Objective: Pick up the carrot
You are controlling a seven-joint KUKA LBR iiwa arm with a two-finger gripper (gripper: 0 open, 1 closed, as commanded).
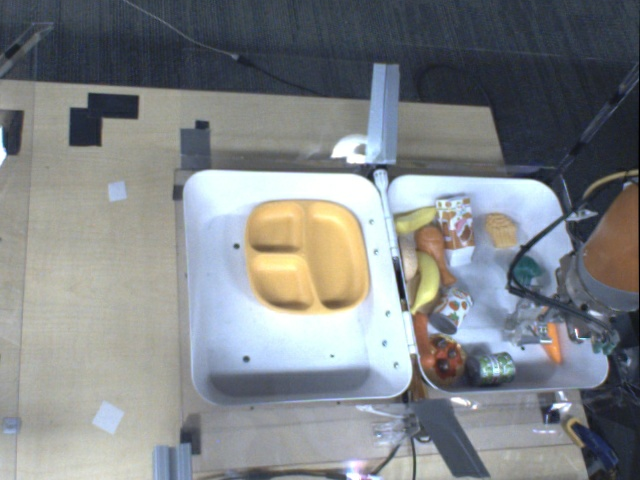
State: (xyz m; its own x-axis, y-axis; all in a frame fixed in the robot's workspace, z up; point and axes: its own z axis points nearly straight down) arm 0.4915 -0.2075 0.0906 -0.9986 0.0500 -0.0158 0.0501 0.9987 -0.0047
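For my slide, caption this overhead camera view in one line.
Claw low over the carrot in the cluttered right bin, with a yellow divided plate in the left bin.

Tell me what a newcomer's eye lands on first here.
First, the yellow three-compartment plastic plate, alone in the middle of the left white bin. Then the jumble of small food items along the right white bin's left side, with yellow bananas among them. The grey arm's gripper sits at that bin's right edge.
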